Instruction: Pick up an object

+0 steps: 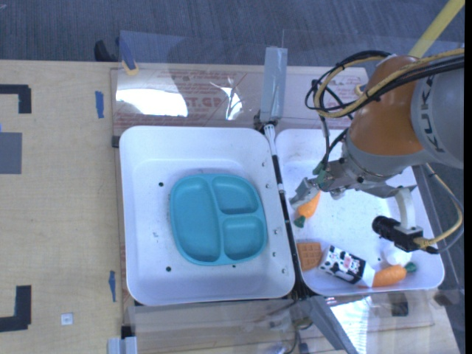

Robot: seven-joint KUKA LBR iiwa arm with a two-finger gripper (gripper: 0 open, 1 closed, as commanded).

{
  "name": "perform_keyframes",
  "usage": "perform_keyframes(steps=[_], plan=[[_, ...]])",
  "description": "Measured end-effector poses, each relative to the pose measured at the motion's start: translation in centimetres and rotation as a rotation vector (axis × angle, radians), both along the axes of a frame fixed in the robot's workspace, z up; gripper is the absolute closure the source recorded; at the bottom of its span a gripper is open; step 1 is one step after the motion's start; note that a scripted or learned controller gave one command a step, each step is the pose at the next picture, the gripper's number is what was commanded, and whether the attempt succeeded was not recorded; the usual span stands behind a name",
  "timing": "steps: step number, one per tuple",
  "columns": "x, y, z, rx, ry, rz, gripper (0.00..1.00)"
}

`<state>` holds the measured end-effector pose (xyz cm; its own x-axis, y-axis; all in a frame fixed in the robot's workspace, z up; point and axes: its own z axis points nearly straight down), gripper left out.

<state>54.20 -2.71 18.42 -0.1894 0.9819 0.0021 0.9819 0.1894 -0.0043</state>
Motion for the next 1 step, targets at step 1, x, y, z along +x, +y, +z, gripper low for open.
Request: perform_keyframes(steps=[1], plan=[[2.45,-2.70,0.01,-0.002,-0.006,0.065,0.00]])
